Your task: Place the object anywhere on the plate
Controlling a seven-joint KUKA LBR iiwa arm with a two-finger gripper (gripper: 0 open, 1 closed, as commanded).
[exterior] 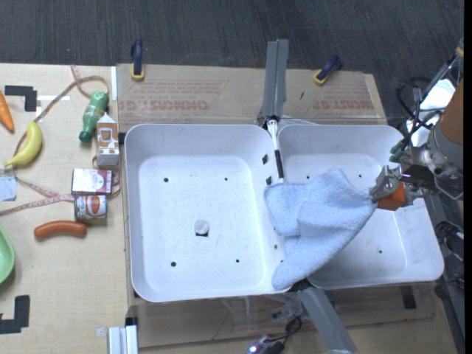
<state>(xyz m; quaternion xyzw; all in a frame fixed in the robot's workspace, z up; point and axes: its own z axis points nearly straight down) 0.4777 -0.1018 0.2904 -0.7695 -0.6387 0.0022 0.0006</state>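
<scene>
A: Start at the gripper (pixel 385 190). Closed or open?

B: It looks pinched on the right-hand corner of the light blue cloth (pixel 321 220); the cloth tapers to a point right at the fingertips, beside an orange part. I judge it gripped, on a thin fold only.

A: Where does the cloth lie?

B: It runs left and toward the camera from the gripper, mostly in the right bin (pixel 413 260), draped over the divider, with its far lobe hanging into the left bin (pixel 147 220).

A: Long axis?

B: Slanted, from the pinched corner down to the low end at the front rim, left of the gripper. The gripped end points right.

A: Risks?

B: A thin pinch could slip under the cloth's weight. The draped part could snag on the divider rim. I see no plate near the gripper; farther left sits a small grey disc (pixel 201 228).
</scene>
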